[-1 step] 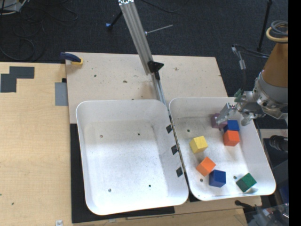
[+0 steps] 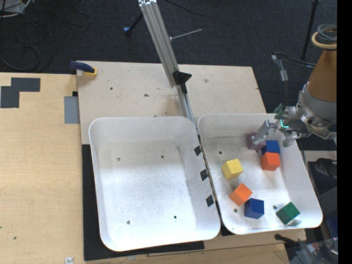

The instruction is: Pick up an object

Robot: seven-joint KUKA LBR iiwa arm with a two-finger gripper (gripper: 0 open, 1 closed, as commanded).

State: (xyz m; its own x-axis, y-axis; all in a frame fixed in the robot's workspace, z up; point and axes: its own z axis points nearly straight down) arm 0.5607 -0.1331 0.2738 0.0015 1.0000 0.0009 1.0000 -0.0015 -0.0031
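From my seat at the remote station, the biggest thing I saw was the bench (image 2: 137, 87), pale and speckled, carrying two shallow white bins side by side. The left bin (image 2: 110, 142) sat toward the middle of the view; the right bin (image 2: 311, 186) held all the loose blocks. A slanted aluminium bar (image 2: 162, 37) ran down from the top of the view to the seam between the bins.

The arm (image 2: 324, 76) came in from the right, its orange band above the grey wrist, which hung over the right bin's far right corner. The gripper (image 2: 278, 136) reached down over that corner, just beside a purple block (image 2: 254, 142) and a blue block (image 2: 271, 146). I could not tell how far apart its fingers stood, nor whether anything sat between them.

A red-orange block (image 2: 270, 161) lay touching the near side of the blue one. A yellow block (image 2: 232, 168) sat near the bin's middle, an orange block (image 2: 241, 193) below it, a second blue block (image 2: 254, 208) just beside that, and a green block (image 2: 287, 213) by the near right corner.

On the bench's far left corner lay a small blue-and-yellow clamp (image 2: 83, 68).
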